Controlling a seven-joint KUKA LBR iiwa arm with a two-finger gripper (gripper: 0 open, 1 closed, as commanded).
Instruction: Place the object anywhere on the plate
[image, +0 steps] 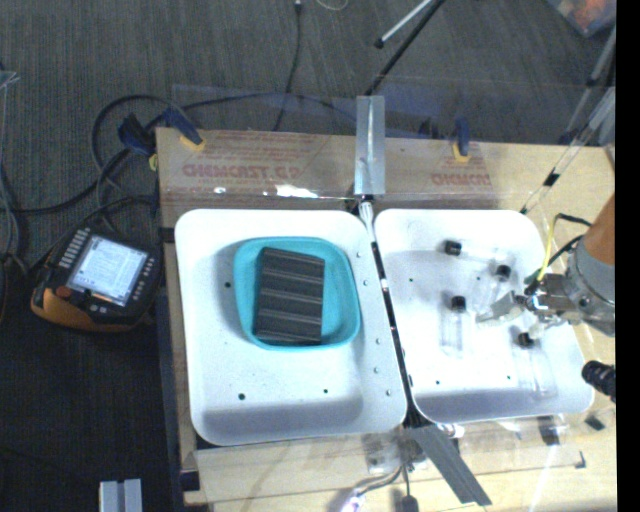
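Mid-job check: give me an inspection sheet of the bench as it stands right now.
Surface: two shallow white bins, left bin, right bin, on a wooden bench.
Job's things: teal plastic plate in left bin, dark grey ribbed block lying on it.
Clutter: small black pieces scattered in right bin.
Grippers: claw over right bin's right side; finger state unclear.
Cables: black cables on floor at left.
Surroundings: orange handheld pendant on dark carpet.

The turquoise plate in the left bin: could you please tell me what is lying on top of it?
A dark grey ribbed block lies on the turquoise plate, covering most of its middle. The plate's rim shows all round it; the plate surface under the block is hidden.
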